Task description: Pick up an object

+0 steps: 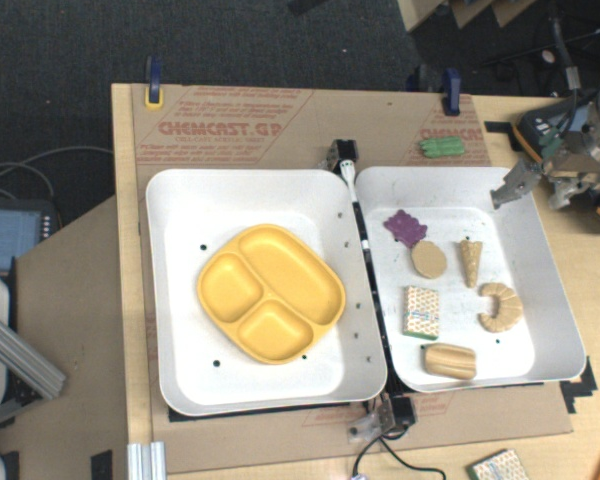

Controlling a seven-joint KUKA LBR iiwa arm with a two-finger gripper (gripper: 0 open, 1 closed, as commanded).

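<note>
White plastic makes both bins on a cardboard-covered surface; the left bin [170, 268] holds a yellow three-part tray [270, 293], tilted slightly; the right bin [550, 308] holds six small food toys, none lifted. From the right bin's middle: a purple cluster [406, 228] at 11 o'clock; a tan oval [429, 260] just below it; a cone [470, 261] at 1 o'clock; a croissant [500, 306] at 3 o'clock; a printed packet [421, 311] at 8 o'clock; a bread roll [449, 360] at 6 o'clock. A green piece [442, 148] lies on the surface beyond the bins, at 12 o'clock.

The pincer [510, 190] sits at the right bin's 2 o'clock corner, over the rim; it carries nothing that can be seen; how far it is parted cannot be told.

A good pick probably means choosing a piece with free space around it, such as the croissant or roll, centring above it and closing across its narrow side; the oval and purple cluster almost touch, so a grab there risks catching both.

The arm is cut off at the right edge; its parts blur together against the clutter.
</note>
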